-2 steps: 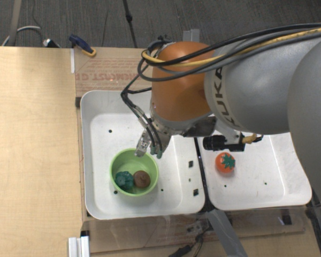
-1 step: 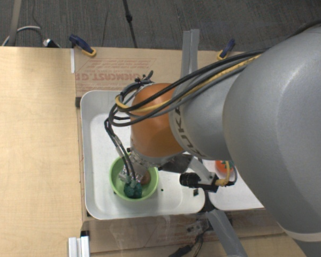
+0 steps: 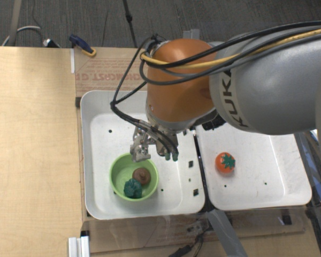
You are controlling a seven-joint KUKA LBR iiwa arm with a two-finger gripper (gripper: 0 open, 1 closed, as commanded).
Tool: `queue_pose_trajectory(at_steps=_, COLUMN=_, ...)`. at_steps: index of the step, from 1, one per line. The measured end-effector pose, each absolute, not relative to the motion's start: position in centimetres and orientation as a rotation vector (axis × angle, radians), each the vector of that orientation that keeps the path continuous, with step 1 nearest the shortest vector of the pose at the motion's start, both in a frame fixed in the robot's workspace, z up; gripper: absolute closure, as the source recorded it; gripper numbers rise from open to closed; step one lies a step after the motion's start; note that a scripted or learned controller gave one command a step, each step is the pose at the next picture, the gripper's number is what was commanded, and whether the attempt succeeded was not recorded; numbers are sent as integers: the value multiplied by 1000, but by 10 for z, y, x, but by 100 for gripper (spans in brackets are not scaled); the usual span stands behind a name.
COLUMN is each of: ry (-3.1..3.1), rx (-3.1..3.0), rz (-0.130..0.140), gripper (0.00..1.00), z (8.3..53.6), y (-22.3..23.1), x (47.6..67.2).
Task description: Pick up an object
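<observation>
Green bowl [image 3: 134,179] lower centre of frame, left bin [image 3: 96,143]; end effector [image 3: 156,153] above rim, fingers apart, nothing between.

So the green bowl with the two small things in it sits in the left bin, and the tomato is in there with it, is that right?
Not quite. The green bowl does sit in the left bin, holding a brown piece and a teal piece, but the tomato lies in the right bin, as the camera view shows.
</observation>
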State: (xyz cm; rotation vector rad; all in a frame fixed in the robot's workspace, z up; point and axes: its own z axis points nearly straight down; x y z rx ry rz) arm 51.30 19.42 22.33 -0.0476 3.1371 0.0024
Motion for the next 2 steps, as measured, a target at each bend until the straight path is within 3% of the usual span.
queue_pose_trajectory(at_steps=1, ry=3139, rx=-124, rz=0, gripper=100, z=137, y=157, x=552)
queue_pose_trajectory(at_steps=2, ry=3110, rx=405, rz=2, gripper=100, z=243, y=150, x=648)
